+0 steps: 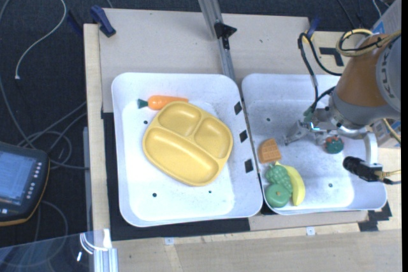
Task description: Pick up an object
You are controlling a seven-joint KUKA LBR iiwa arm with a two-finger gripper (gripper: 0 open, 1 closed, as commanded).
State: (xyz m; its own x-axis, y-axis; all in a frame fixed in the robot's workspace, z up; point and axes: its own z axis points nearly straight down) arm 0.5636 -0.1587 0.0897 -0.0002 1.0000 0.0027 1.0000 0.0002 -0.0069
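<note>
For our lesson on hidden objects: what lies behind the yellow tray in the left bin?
A carrot lies behind the tray, its orange body and green end showing. The tray's rim seems to cover its lower edge; anything under the tray is hidden.

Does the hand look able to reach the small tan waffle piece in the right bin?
Probably yes: the tan waffle piece lies uncovered left of the hand, with bare bin floor between them.

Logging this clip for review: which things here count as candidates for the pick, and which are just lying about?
For the job:
gripper, over the right bin
waffle piece
grapes
banana
green apple
small teal thing beside the wrist
carrot, in the left bin
yellow tray, left bin

Lying about:
cables
handheld screen
blue clamp
</note>
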